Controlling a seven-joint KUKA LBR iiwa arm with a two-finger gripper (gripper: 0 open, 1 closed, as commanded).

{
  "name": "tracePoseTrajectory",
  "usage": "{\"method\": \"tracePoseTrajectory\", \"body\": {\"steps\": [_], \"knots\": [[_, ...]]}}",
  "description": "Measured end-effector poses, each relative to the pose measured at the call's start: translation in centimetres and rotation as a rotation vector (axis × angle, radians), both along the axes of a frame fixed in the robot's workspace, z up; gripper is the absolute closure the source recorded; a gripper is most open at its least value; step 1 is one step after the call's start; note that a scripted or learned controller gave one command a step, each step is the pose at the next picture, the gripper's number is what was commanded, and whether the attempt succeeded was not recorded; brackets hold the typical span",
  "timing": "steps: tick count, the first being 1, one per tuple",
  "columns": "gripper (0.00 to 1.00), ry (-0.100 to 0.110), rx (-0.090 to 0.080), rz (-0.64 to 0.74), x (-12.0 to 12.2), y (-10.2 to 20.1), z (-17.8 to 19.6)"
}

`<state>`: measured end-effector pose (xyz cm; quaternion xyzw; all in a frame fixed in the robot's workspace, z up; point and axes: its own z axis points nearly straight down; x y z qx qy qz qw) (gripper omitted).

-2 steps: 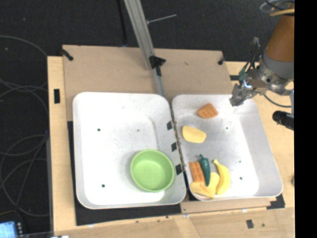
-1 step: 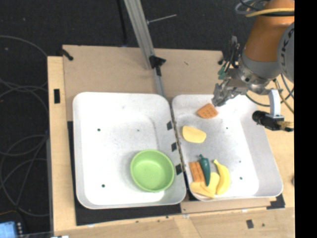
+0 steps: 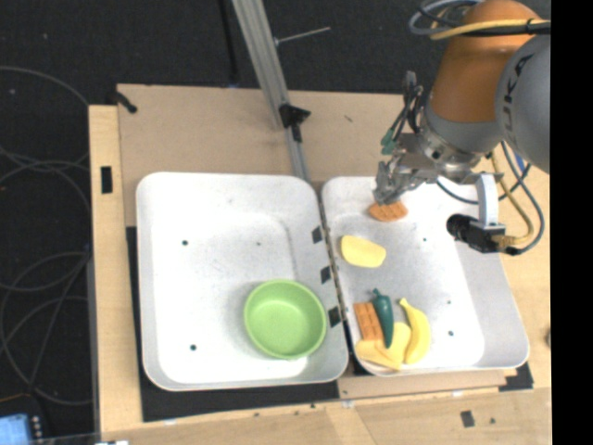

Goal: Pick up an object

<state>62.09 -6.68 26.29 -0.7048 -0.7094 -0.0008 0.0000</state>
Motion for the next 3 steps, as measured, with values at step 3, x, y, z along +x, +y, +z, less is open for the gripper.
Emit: {"method": "tracePoseTrajectory", "body": {"steps": [3], "knots": [[1.00, 0.002, -0.001, 0.000, -2.4, 15.4, -2.4]]}}
